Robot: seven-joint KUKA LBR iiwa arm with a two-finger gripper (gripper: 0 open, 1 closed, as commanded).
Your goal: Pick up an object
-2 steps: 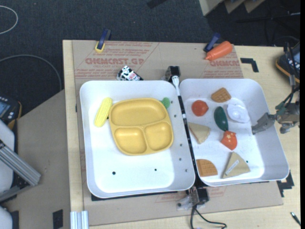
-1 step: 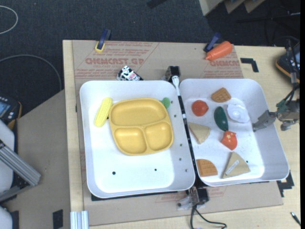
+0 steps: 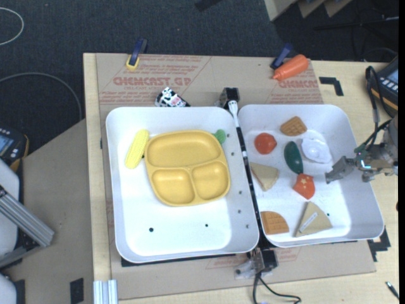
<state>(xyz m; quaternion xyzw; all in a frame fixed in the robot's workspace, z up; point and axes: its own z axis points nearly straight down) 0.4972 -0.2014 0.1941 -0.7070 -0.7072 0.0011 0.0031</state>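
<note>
Jaws (image 3: 338,171) just right of red strawberry (image 3: 304,185), grip unclear

A robotics laboratory test cell, seen from above: two shallow white plastic bins (image 3: 120,170) sit side by side on a bench topped with brown printed cardboard (image 3: 190,75), held by orange and yellow spring clamps (image 3: 290,66). Toy plastic foods, among them a yellow corn cob (image 3: 136,148) and a red tomato (image 3: 265,143), stand in for real groceries. Aluminium framing (image 3: 25,223) at the lower left, loose black cables (image 3: 266,277) and dark grey carpet (image 3: 57,18) complete the experimental setup.
</note>
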